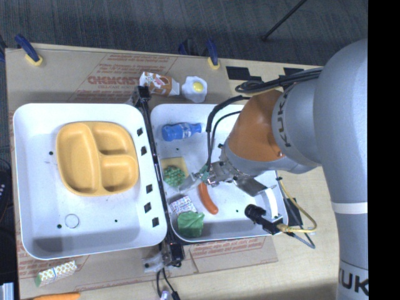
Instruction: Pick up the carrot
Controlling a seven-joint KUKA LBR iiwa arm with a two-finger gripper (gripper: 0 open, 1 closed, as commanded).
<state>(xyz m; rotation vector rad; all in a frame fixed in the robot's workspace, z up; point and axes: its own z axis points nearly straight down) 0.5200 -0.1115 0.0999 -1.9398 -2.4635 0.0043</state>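
Camera view shows two white bins on a cardboard-covered bench. In the left bin (28,186) lies a yellow divided plate (97,156). In the right bin (220,230) the carrot (208,199) lies on the floor, a short orange piece, tilted, near the middle of the front half. The gripper (209,175) is low in this bin, just above the upper end of the carrot; from this angle I cannot tell if it is spread or pressed together, and the carrot is not seen between it. The grey arm (331,117) with the orange band (253,133) covers the right side of the bin.

Near the carrot are a green leafy toy (190,223) at the front, a small silver packet (181,204), and a yellow square with a green round thing (174,173). A blue bottle (180,131) lies at the back of the bin. Behind the bins stand a small brown and white package (156,83) and a yellow and white object (195,89).
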